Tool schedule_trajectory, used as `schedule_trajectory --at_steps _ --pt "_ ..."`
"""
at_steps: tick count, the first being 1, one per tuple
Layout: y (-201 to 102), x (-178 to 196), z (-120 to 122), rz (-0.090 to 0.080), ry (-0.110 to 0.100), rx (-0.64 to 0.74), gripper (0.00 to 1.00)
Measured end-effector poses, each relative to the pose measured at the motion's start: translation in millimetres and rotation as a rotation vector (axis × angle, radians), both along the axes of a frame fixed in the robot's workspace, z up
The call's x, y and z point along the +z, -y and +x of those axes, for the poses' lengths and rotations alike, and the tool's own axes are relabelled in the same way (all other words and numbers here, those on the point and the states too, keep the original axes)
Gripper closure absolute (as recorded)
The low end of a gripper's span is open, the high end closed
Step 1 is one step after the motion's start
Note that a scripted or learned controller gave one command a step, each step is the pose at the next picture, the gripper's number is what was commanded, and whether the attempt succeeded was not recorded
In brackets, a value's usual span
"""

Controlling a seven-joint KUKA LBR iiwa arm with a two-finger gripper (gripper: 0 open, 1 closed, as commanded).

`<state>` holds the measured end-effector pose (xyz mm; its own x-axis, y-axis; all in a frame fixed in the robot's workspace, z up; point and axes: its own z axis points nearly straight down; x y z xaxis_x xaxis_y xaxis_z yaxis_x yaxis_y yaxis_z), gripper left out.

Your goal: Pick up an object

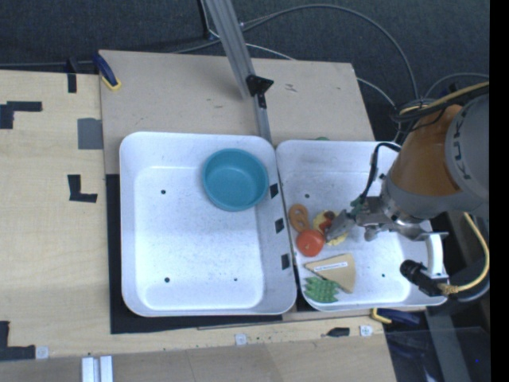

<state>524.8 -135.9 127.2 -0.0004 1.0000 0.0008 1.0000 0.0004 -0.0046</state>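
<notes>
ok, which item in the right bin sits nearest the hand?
The small yellow piece, right at the hand. The red ball, brown ring, tan wedge and green piece lie farther left or below.

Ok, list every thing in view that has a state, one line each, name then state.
blue bowl: upright, in the left bin, near its back right corner.
red ball: resting on the right bin floor, by the divider.
green toy: lying flat at the right bin's front edge.
tan wedge: lying flat beside the green toy.
gripper: low in the right bin, over small yellow pieces; grasp unclear.
</notes>
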Motion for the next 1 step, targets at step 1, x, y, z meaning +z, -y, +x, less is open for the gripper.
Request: schedule_trajectory --at_steps 1 --pt "-0.3 11.9 0.9 0.000 0.003 0.001 1.00"
